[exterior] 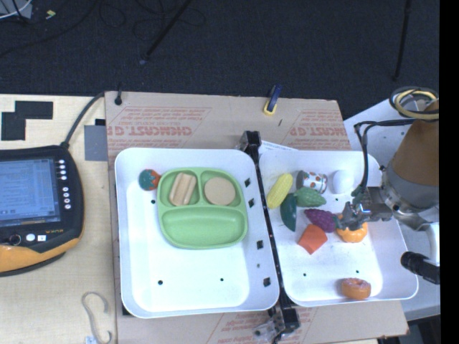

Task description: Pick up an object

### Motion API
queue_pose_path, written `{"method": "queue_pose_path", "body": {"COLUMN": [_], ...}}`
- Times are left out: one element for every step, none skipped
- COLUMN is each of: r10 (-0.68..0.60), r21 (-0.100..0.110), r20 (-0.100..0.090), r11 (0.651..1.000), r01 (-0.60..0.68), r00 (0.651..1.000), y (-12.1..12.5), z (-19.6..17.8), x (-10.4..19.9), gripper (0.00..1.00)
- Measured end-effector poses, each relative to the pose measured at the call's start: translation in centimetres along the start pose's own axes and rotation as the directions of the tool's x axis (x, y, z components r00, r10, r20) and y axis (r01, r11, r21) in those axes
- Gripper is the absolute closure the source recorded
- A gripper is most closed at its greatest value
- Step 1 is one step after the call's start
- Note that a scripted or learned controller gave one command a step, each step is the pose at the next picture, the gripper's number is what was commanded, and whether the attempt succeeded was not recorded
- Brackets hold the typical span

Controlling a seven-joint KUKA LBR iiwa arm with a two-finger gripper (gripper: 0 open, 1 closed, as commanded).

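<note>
The right bin (pixel 391 264) holds several toy foods. My gripper (pixel 353 216) is low over its right middle, directly above a small orange fruit (pixel 353 233) and touching or nearly touching it. Purple grapes (pixel 323 221) lie just left of the gripper. A red-orange wedge (pixel 312 239) sits below the grapes. Further left are a yellow corn cob (pixel 280 190), a dark green pepper (pixel 289 212) and a green pickle (pixel 310 198). A peach-coloured ring (pixel 355 288) rests near the bin's front edge.
A small can (pixel 314 181) and a white egg (pixel 342 181) sit at the back of the right bin. The left bin (pixel 186 278) bears a green divided plate (pixel 202 228) with two bread pieces and a small red-and-teal ball (pixel 148 179). A tablet (pixel 32 199) lies at far left.
</note>
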State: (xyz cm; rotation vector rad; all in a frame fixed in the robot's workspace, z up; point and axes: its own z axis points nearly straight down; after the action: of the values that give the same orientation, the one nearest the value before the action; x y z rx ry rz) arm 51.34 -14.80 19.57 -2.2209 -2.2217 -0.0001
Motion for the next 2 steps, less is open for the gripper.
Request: {"method": "queue_pose_path", "body": {"r10": [0.0,-0.004], "r21": [0.0,0.003], "r20": [0.0,-0.003], "r11": [1.0,1.0], "r01": [0.0,0.004], "r00": [1.0,1.0], "y": [0.1,0.3], "z": [-3.3,-4.0], "x": [-0.1,4.9], "gripper": [1.0,1.0]}}
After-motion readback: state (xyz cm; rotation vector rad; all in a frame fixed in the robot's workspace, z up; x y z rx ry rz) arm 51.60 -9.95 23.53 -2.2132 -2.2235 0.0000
